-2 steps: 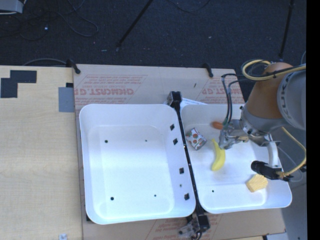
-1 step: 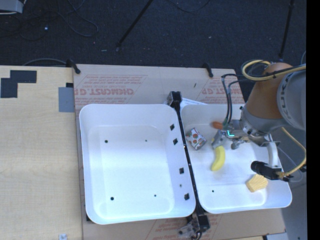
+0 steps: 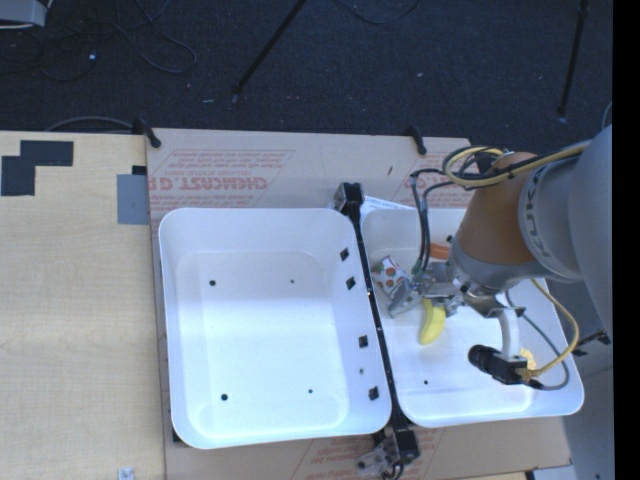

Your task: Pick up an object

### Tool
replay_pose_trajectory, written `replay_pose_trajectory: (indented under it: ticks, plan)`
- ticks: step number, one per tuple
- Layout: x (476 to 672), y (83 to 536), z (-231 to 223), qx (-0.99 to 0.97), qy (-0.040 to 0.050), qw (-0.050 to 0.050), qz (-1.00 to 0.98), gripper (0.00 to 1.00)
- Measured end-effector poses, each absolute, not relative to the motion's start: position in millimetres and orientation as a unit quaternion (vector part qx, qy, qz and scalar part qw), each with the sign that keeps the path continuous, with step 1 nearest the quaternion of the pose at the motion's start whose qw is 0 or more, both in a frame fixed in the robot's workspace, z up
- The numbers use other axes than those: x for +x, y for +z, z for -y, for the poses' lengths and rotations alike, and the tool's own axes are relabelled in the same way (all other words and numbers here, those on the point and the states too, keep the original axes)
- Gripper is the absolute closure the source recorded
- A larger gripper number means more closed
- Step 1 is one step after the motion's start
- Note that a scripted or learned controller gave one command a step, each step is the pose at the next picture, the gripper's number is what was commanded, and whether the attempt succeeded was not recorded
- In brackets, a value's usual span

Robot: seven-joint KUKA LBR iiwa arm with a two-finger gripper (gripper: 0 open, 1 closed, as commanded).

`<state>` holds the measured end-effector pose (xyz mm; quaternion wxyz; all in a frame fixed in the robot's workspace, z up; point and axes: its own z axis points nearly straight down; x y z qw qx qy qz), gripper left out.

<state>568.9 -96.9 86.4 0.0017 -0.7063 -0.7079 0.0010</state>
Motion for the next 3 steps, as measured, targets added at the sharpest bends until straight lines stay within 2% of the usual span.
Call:
replay_pose_trajectory:
  ticks: [1, 2, 3]
  plan:
    - [570.1, 98.4, 99.4, -0.709, 0.0001, 0.001, 0.706, 1.00]
    - [599.1, 248.0, 33.4, -0.704, -0.0060, -0.005, 0.710, 1.00]
    - [618.7, 200.6, -37.4, -0.705, 0.0009, 0.002, 0.709, 1.00]
